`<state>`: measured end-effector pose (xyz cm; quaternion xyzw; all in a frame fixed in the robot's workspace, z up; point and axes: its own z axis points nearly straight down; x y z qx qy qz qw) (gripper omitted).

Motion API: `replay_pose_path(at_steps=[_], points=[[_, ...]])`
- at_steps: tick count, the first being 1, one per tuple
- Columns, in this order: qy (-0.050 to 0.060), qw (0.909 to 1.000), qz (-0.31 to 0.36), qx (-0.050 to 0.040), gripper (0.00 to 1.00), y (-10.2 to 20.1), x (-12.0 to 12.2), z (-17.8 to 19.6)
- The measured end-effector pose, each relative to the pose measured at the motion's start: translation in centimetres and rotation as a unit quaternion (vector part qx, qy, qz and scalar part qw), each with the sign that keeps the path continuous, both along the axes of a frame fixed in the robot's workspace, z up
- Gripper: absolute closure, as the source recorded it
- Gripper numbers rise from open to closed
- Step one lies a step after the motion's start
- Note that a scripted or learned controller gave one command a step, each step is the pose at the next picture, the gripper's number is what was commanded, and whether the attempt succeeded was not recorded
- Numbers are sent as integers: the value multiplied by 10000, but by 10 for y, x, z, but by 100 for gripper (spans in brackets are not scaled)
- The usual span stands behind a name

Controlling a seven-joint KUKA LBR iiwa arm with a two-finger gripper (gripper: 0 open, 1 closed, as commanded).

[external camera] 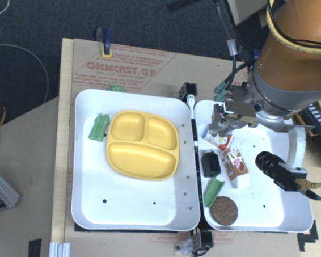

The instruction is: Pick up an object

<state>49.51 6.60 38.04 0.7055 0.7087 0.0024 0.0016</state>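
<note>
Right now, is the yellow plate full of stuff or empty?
Empty. The yellow divided plate in the left bin shows bare yellow in all three sections; the green piece lies beside it, outside its rim.

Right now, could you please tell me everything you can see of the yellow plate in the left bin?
The yellow plate is a rounded, glossy tray that looks like plastic, split into three compartments: two small ones at the far side and one wide one at the near side. All three look empty. It lies flat, right way up, in the far half of the left bin. A green object lies just off its left edge; whether they touch I cannot tell.
</note>
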Motion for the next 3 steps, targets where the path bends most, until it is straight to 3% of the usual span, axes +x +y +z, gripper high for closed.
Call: replay_pose_path(at_steps=[1, 3], points=[[3, 10000, -5, 1, 100, 31, -16, 33], [-11, 10000, -5, -7, 100, 30, -15, 52]])
